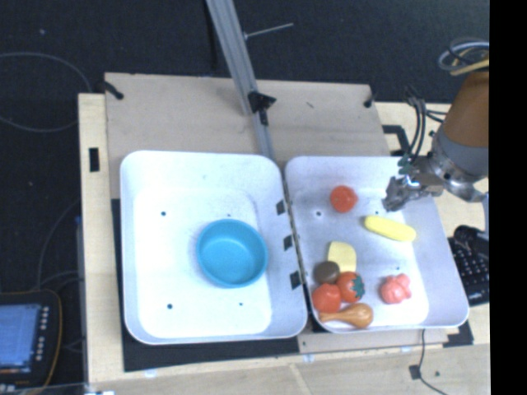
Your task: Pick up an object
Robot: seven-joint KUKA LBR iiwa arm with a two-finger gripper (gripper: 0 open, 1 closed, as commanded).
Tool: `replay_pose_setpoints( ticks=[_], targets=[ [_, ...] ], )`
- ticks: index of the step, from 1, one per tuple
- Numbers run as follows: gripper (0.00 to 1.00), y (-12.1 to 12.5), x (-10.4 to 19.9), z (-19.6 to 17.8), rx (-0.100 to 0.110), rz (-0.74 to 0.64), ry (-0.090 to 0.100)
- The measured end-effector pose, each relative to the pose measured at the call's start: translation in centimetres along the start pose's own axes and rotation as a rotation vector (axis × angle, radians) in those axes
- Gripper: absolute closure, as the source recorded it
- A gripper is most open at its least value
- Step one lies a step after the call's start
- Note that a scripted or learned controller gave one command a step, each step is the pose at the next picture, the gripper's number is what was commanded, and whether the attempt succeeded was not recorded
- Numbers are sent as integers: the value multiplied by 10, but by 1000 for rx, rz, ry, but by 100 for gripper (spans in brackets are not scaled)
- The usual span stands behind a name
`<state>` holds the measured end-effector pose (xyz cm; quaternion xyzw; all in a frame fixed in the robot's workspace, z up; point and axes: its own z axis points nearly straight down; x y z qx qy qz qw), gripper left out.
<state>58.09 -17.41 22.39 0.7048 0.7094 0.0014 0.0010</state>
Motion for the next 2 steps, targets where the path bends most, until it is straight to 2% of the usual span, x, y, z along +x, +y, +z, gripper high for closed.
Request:
replay_pose_setpoints(
  ticks=[1, 2],
  targets=[
    [100, 19, 48, 3, -1, -2, -1],
    [100, 27, 97, 9, 8, -2, 2]
  ],
)
